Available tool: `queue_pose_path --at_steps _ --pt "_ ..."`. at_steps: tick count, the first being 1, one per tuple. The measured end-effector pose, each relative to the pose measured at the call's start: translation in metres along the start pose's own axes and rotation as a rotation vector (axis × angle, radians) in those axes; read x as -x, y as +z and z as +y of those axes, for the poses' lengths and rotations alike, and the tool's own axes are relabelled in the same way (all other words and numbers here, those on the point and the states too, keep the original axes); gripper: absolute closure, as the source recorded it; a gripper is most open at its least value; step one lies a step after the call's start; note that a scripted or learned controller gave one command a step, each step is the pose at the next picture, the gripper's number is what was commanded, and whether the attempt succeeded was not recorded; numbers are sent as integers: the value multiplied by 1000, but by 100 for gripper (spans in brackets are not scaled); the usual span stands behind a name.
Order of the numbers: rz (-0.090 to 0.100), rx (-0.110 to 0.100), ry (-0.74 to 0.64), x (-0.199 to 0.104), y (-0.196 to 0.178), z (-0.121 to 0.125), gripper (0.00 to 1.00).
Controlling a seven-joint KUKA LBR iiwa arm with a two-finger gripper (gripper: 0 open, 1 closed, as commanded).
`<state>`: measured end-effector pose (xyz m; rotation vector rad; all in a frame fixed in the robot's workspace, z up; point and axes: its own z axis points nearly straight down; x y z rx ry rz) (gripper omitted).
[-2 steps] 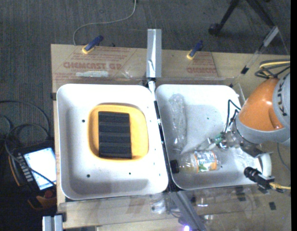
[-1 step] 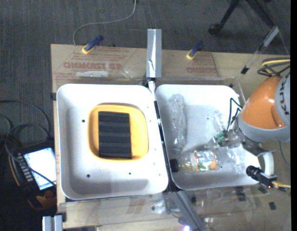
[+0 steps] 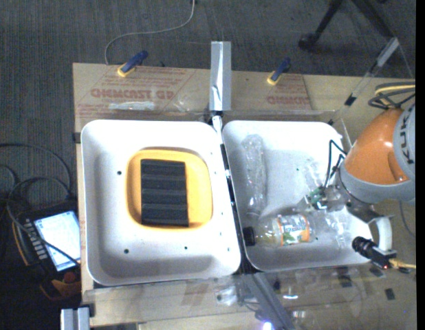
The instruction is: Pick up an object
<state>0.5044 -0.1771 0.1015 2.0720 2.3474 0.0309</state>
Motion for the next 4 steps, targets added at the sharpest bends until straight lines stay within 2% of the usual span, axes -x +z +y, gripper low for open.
queue_pose_path --at_steps 1,2,3,4 --pt "-23 0 -166 -35 8 -9 0" --pt "-22 -2 -524 -58 8 -6 0" --pt "-2 -11 -351 -39 9 13 0" --pt "-7 -22 56 -5 4 -20 0"
